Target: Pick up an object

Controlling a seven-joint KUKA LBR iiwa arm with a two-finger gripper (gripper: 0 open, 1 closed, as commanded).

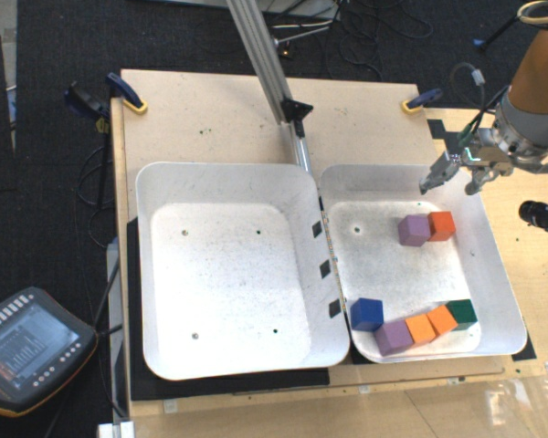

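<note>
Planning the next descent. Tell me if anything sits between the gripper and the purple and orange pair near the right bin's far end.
Nothing visible does. The gripper hovers open over the right bin's far rim, and only bare bin floor separates it from the purple cube and the orange cube touching it.

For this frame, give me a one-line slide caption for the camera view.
Open hand hovers above right bin near purple block and orange block; four more blocks line the bin's near edge.

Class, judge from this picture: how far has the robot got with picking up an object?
Done: nothing lifted; all six blocks lie in the right bin. In hand: the open gripper hangs above the bin's far edge, near the purple block and orange block. Left: descend, grasp, lift.
</note>
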